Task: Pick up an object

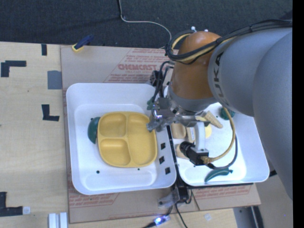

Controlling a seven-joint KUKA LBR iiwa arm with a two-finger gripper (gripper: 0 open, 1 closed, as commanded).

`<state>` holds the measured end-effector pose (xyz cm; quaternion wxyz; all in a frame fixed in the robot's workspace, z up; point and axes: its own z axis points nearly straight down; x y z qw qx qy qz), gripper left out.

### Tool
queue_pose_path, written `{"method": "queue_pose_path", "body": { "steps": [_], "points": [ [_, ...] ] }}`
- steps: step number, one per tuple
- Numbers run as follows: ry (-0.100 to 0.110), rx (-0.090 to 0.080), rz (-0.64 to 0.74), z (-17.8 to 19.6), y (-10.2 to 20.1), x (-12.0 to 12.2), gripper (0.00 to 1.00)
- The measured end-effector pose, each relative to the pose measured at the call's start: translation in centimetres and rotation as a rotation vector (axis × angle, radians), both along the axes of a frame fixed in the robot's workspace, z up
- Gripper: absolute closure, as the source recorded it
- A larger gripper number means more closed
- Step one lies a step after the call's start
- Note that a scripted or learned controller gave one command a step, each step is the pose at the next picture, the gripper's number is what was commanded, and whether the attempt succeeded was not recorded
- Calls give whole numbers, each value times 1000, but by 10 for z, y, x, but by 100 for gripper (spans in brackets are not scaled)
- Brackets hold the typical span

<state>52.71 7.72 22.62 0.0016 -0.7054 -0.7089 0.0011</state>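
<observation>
1. Teal, curved and thin, a hook-shaped piece (217, 175) lies at the right bin's (256, 167) near edge, long axis running nine to three o'clock.
2. Yellow divided plate (127, 138) fills the middle of the left bin (76, 127), a dark green thing (92, 129) peeking out at its nine o'clock; bare floor rings it.
3. Grey arm (247, 75) covers the gripper (190, 127) over the bins' shared wall; I cannot tell how its jaws stand.

Objects around my yellow divided tray

The yellow tray (126, 139) lies flat in the left bin; a dark green piece (92, 129) touches its left edge, a teal curved piece (217, 174) sits well right.
</observation>
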Motion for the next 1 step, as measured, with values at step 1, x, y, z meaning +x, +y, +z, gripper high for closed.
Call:
{"method": "queue_pose_path", "body": {
  "steps": [1],
  "points": [
    [1,-1,-2,-9,13,-2,100]
  ]
}}
